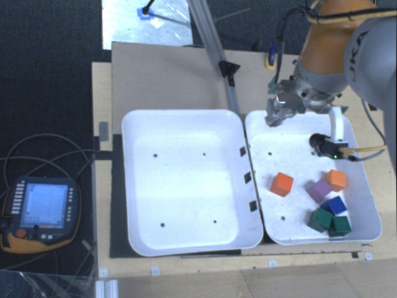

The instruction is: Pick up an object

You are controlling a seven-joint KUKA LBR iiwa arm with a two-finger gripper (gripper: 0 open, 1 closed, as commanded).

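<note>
Grey metal makes up the gripper [276, 115], which hangs over the far left corner of the right bin [273, 225], just inside its rim; whether its tips are parted or closed cannot be told from this slanted view, and nothing shows between them. Above it sits the arm's orange band [325, 39], with the grey link running off to the right. Below the gripper and slightly to its right, an orange cube [282, 184] lies alone on the bin floor, well apart from the tool. Farther right of that cube sits a cluster of blocks: a purple block [320, 190] touching a second orange block [335, 179], then a blue block [335, 205] just beneath them, and two green blocks [329, 221] pressed together near the bin's near right corner. Right of the gripper, a small black device [322, 145] with a green light hangs off a white bracket over the bin. Left of the gripper lies the left bin [133, 228], its floor marked by small dark dots. Far to the left and lower, a control pendant [38, 213] with a lit screen rests on the dark floor, its cable looped around it.
</note>
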